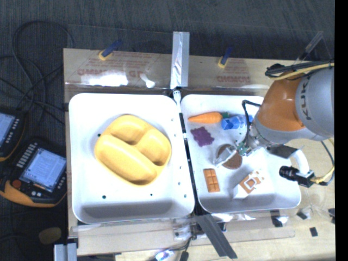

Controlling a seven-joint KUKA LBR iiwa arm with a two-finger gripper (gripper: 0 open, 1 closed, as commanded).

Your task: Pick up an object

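Nearest the camera, along the front wall of the right bin (283, 203), lie two small items: an orange waffle-like block (211, 180) and a white-and-orange square piece (250, 182). Gripper (235, 152) sits low in the bin centre, directly against a small brown rounded object (232, 161), which lies at about 6 o'clock from the tip. Finger opening cannot be determined from this angle, and no item is confirmed in hold.

Assessment: the approach or grasp step is in hand; lift is not yet done. Next move calls for a sure close on the brown object, then a straight vertical rise.

Surroundings: purple piece (203, 136) at 10 o'clock from the gripper, carrot (205, 117) at 11 o'clock, blue item (232, 123) at 12 o'clock, close to the wrist. Crowding is moderate; the blue item risks a knock. Left bin (81, 200) holds a large yellow bun-shaped object (132, 148), well apart
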